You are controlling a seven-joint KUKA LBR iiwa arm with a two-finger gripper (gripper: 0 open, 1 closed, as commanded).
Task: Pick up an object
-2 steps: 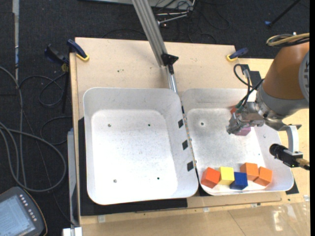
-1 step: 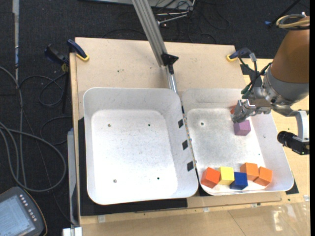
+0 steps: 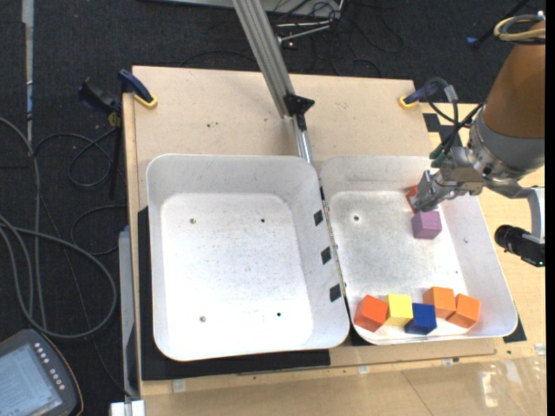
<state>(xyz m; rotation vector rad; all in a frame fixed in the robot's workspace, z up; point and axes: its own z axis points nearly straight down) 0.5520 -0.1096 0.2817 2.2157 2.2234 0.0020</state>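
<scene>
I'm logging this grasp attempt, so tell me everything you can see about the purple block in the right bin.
The purple block is a small, matte, pale-violet cube with plain faces, sitting flat on the floor of the right bin, in its upper right part. It stands apart from the orange, yellow and blue blocks clustered along the bin's near edge. The gripper hangs directly over it, its tip at the block's top edge; contact cannot be confirmed. A bit of something red peeks out beside the gripper.

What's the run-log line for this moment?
arm: over right bin | gripper: just above purple block, grasp not confirmed | other blocks: orange, yellow, blue along near wall | left bin: untouched
</scene>
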